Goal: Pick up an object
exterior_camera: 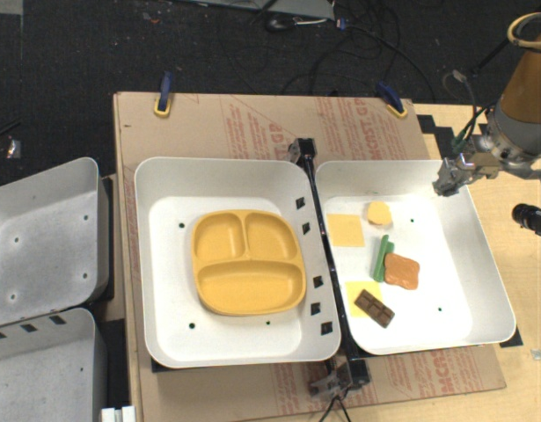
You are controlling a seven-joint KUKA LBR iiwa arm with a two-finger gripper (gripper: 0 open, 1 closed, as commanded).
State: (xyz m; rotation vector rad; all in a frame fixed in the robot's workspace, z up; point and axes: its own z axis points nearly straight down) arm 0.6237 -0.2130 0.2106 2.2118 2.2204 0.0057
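At right, our gripper hangs over the right bin's far rim, finger state unclear; within lie a flat yellow square, a rounded yellow lump, a green stick, an orange chunk and a brown block; the left bin holds a smooth divided tray.

My gripper is hovering at the right bin's one-o'clock rim, bare floor lying open below, food pieces crowding nine o'clock.

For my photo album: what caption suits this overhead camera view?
Grey robot arm's gripper above the right white bin's far corner; yellow divided plate sits left.
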